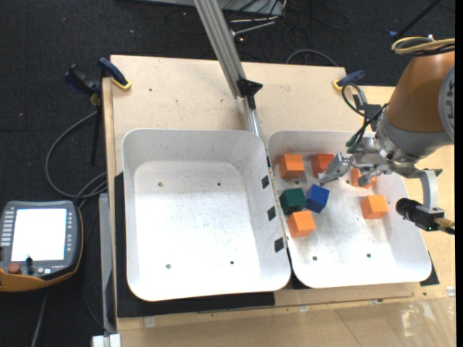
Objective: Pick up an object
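The right bin (405, 259) holds several blocks. Orange blocks lie at the back left (292, 165), at the front left (302, 223) and at the right (374, 206). A green block (292, 199) and a blue block (317, 197) sit side by side between them. My gripper (347, 175) hangs low over the back of this bin, open. Another orange block (323, 163) lies just left of its left finger. A further orange piece (363, 180) peeks out by its right finger, mostly hidden. Nothing sits visibly gripped between the fingers.
The left bin (145, 194) lies beside the right one, and a dark divider strip (273, 212) runs between them. A metal pole (224, 42) slants over the bench's back. Black clamps stand at the bench's back corners. A teach pendant (37, 244) lies off the bench at left.
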